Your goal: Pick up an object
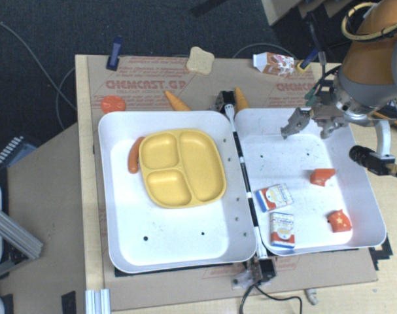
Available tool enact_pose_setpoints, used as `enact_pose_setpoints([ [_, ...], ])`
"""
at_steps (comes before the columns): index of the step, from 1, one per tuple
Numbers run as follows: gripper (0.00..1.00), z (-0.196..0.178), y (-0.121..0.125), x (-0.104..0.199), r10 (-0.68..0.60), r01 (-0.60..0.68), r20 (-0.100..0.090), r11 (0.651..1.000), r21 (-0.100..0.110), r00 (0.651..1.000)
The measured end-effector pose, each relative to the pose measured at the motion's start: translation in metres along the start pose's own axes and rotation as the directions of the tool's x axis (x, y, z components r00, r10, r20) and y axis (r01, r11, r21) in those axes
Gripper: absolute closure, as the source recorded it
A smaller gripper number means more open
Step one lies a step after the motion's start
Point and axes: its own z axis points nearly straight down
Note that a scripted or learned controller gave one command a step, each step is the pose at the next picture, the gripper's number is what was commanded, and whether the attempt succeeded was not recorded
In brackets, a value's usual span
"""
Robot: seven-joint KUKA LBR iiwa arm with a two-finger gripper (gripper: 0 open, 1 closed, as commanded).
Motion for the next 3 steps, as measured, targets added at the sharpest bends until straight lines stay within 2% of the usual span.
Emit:
enact_pose_setpoints([
  [1,0.0,0.053,-0.002,-0.052,0.002,-0.002,0.0,1.0,0.003,1.0],
  [2,0.0,0.134,-0.035,-0.104,-0.003,0.003,-0.006,1.0,0.002,1.0],
  [3,1.0,0.123,-0.034,-0.106,-0.001,0.001,0.0,1.0,-0.002,1.0],
])
